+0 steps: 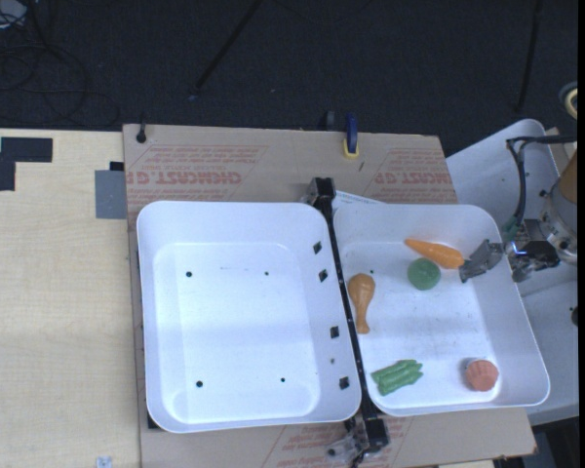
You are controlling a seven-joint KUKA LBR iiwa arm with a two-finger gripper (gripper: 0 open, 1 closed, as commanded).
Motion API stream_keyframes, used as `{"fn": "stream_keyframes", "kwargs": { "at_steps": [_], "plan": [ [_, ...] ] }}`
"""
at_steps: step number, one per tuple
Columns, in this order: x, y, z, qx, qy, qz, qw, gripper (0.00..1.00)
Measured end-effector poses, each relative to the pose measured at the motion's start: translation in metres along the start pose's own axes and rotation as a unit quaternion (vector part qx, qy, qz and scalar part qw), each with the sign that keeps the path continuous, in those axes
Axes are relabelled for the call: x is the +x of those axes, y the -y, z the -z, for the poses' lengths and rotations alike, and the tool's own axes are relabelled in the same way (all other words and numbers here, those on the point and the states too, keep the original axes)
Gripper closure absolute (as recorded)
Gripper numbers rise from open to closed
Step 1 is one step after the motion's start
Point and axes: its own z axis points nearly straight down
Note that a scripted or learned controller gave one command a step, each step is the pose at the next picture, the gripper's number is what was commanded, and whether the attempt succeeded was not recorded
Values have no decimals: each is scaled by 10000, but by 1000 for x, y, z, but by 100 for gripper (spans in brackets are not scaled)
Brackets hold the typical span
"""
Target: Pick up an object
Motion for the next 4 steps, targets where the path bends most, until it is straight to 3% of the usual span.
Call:
{"fn": "stream_keyframes", "kwargs": {
  "at_steps": [1, 2, 3, 4],
  "plan": [
    [12, -10, 126, -64, 22, 12, 10000, 0],
    [29, -11, 321, -78, 27, 13, 10000, 0],
    [135, -78, 312, -7, -3, 53, 10000, 0],
    [292, -96, 312, 0, -5, 67, 10000, 0]
  ]
}}
